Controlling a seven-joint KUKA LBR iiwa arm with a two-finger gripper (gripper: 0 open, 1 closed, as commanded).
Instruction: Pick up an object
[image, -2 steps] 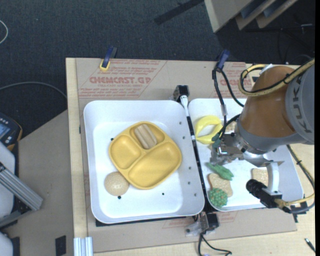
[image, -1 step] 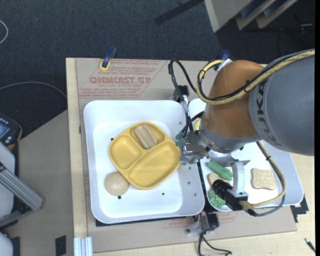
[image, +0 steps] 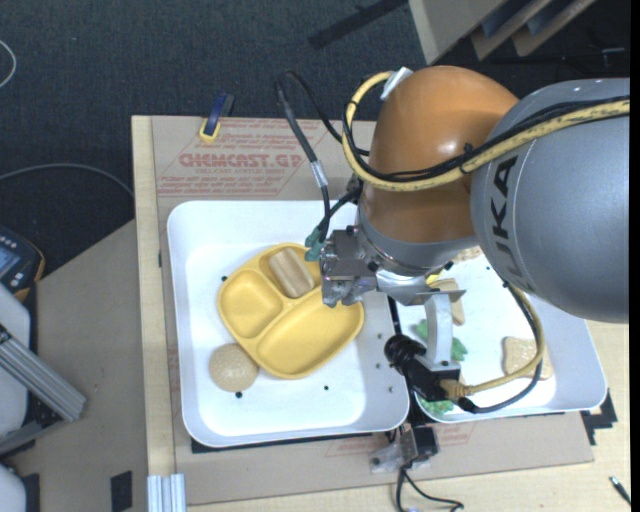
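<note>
Near edge of left bin (image: 190, 300): round tan cookie (image: 233, 368). Behind it, yellow divided tray (image: 285, 325) w/ tan block (image: 291, 271) in a compartment. Arm reaches in from right, wrist bent down over tray's right rim; jaws (image: 338, 287) state: can't tell.

Divided tray (image: 285, 325) in left bin (image: 190, 300), bread (image: 290, 270) in its rear section, cookie (image: 233, 368) at tray's front-left; gripper (image: 340, 285) over tray's right rim.
</note>
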